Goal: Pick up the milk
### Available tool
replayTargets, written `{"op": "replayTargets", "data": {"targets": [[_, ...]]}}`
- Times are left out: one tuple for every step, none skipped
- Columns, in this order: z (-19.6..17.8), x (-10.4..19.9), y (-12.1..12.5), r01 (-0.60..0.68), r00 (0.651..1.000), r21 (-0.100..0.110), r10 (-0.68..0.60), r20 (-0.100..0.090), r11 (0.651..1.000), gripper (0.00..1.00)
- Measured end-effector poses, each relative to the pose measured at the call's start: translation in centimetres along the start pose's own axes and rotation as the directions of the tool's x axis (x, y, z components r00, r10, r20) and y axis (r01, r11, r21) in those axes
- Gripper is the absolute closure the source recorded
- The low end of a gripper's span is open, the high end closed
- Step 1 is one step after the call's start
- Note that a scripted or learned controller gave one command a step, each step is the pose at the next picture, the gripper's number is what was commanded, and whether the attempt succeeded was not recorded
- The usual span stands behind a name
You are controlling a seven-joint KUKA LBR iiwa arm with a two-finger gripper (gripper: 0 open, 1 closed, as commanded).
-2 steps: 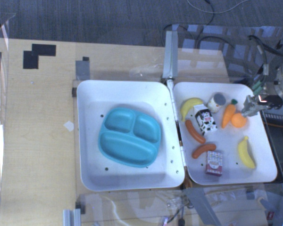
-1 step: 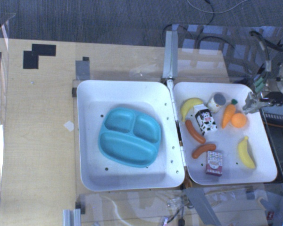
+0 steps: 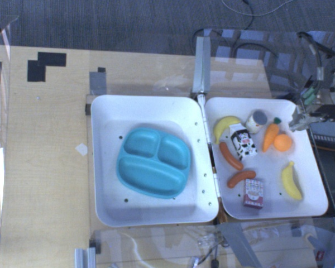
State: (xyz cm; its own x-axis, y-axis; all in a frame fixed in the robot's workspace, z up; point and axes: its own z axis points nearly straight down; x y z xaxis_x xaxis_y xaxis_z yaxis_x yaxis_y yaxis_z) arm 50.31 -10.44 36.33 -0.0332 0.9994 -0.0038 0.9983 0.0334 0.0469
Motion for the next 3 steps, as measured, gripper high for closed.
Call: {"op": "replayTargets", "data": {"targets": [[-1.2, 0.1, 0.2, 0.007, 1.0, -0.007, -0.007, 0.0, 1.0, 1.0], [-2.3, 0.1, 0.5, 0.014, 1.0, -0.014, -0.014, 0.001, 1.0, 1.0], [-3.5, 0.2, 0.7, 0.022, 1.0, -0.021, -0.022, 0.003, 1.0, 1.0]]}}
